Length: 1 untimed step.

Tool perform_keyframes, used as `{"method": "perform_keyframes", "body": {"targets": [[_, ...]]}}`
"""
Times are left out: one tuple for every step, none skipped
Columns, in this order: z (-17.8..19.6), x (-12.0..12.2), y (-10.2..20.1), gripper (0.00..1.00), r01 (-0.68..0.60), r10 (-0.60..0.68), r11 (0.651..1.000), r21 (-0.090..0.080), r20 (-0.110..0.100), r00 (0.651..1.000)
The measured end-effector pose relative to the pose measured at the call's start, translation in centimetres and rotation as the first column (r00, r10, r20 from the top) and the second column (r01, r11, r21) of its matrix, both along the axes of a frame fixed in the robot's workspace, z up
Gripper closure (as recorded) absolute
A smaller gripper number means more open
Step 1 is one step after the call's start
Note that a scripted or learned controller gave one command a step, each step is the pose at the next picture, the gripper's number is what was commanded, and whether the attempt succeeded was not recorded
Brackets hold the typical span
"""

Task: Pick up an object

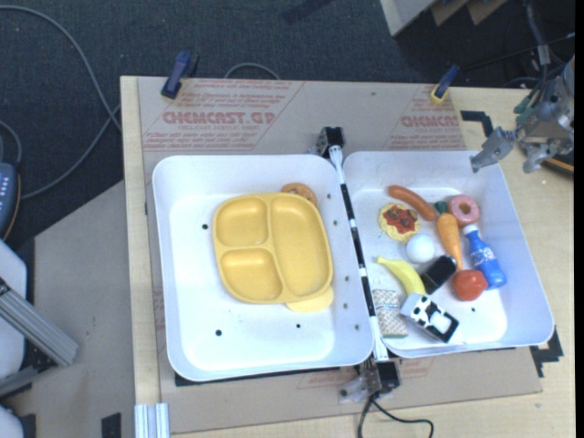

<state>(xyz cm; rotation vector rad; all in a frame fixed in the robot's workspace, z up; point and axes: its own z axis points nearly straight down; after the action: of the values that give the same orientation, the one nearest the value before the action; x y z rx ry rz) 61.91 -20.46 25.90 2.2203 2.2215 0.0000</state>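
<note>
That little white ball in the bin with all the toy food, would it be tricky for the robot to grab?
Probably a bit. The white ball looks round and smooth, so it may slip from the fingers or roll if nudged. It sits crowded by the banana and the carrot, leaving little room. It looks small, so likely light.

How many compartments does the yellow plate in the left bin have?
3. The yellow plate has one compartment at its upper left, one along its right side, and one at its lower left. None looks hidden.
</note>
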Motion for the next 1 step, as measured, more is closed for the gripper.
{"method": "perform_keyframes", "body": {"targets": [[-10.54,-0.8,2.33,0.0,0.0,0.0,1.0,0.001,-0.003,1.0]]}}
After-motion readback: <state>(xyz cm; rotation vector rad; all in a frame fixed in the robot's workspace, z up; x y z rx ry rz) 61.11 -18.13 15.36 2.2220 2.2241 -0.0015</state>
